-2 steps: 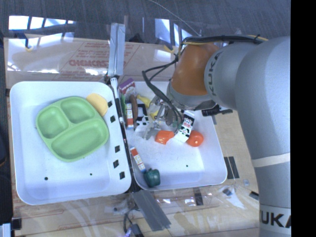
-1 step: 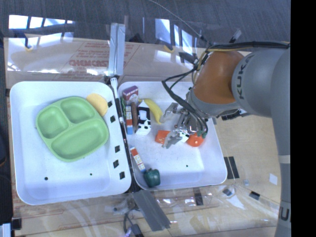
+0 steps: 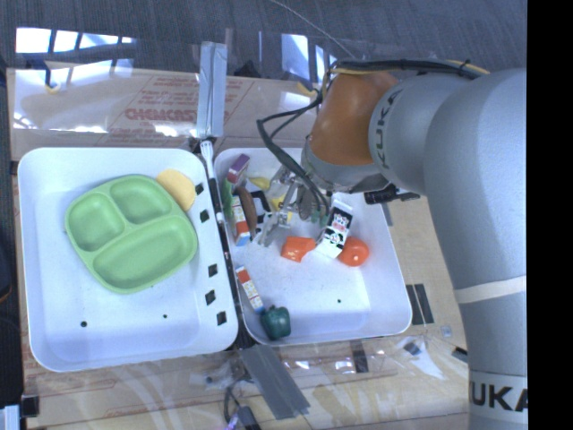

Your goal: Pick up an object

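My gripper (image 3: 288,211) reaches down into the back middle of the right bin (image 3: 376,305), under the orange wrist band. Just below it lies an orange piece (image 3: 297,249). A black and white carton (image 3: 337,227) stands at its right, with a second orange piece (image 3: 354,254) beside that. To its left, a brown and red bottle (image 3: 240,219) lies along the bin's left wall. A purple item (image 3: 237,170) and a yellow item (image 3: 260,184) sit at the back left, partly hidden by the gripper.
A dark green object (image 3: 276,322) and a small red and white tube (image 3: 248,287) lie near the right bin's front left corner. The left bin (image 3: 54,330) holds a green divided plate (image 3: 132,233) and a yellow fruit (image 3: 178,187). The arm covers the right side.
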Controlling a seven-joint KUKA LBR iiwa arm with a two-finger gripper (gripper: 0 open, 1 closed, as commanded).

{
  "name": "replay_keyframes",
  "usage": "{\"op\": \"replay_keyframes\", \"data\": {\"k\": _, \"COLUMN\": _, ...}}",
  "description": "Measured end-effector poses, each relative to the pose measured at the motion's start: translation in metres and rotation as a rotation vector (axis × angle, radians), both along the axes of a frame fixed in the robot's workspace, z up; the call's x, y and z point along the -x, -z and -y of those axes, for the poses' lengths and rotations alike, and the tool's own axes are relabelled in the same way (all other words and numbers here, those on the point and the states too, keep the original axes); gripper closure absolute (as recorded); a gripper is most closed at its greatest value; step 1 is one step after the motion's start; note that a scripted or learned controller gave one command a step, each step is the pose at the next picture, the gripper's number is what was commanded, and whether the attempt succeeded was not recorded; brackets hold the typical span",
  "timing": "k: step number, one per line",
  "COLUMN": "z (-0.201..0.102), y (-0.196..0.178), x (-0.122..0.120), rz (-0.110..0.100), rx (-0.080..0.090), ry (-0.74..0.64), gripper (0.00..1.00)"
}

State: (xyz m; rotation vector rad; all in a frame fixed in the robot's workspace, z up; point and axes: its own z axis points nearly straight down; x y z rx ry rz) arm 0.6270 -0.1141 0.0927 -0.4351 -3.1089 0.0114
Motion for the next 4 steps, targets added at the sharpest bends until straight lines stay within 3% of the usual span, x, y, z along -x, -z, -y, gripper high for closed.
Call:
{"op": "replay_keyframes", "data": {"k": 1, "z": 0.055, "y": -0.002, "x": 0.061, "rz": -0.001, "rx": -0.006, "ry": 0.049, "gripper": 0.00}}
{"op": "replay_keyframes", "data": {"k": 2, "z": 0.003, "y": 0.002, "x": -0.002, "rz": -0.008, "rx": -0.001, "ry": 0.185, "gripper": 0.00}}
{"op": "replay_keyframes", "data": {"k": 3, "z": 0.054, "y": 0.002, "x": 0.071, "rz": 0.002, "rx": -0.005, "ry": 0.639, "gripper": 0.00}}
{"op": "replay_keyframes", "data": {"k": 4, "z": 0.054, "y": -0.007, "x": 0.069, "rz": 0.001, "rx": -0.004, "ry": 0.631, "gripper": 1.00}}
